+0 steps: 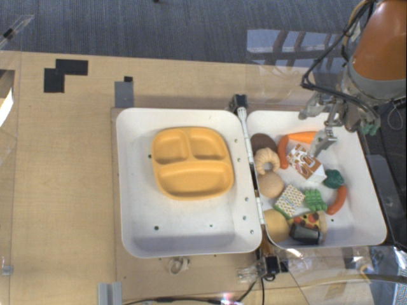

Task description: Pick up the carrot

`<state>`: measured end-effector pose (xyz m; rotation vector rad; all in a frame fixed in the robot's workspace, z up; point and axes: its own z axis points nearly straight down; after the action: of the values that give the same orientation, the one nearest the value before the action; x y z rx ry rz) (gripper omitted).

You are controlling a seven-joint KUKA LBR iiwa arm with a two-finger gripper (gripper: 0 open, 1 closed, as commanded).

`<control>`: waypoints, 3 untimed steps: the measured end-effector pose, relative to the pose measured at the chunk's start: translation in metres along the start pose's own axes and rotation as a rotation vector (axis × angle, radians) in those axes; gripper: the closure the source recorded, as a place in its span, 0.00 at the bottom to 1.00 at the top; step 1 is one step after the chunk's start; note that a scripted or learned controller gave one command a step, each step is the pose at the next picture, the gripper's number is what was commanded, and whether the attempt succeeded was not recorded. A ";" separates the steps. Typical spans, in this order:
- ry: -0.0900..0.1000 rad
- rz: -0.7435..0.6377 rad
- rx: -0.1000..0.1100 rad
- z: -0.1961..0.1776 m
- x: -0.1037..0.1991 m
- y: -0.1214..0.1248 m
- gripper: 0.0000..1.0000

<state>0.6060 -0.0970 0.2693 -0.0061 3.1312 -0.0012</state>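
while carrot [338,199] lies unlifted at right bin [372,189] far-right side, green top beside broccoli [315,200], pick not begun. my gripper [322,140] hangs over bin's upper part, near orange wedge [302,136] & snack pkt [304,161]; fingers look slightly apart, holding nothing. left: reach, grasp, lift.

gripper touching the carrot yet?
Cannot tell. In the camera view the gripper overlaps the right end of the carrot in the right bin; the slanted angle shows neither contact nor gap.
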 end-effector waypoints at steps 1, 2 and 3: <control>0.012 0.042 -0.003 0.107 -0.048 -0.024 0.00; -0.037 -0.006 0.007 0.150 -0.052 -0.079 0.00; -0.007 0.437 0.002 0.161 -0.056 -0.093 0.00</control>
<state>0.6643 -0.1899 0.1095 0.6717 3.0516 -0.0001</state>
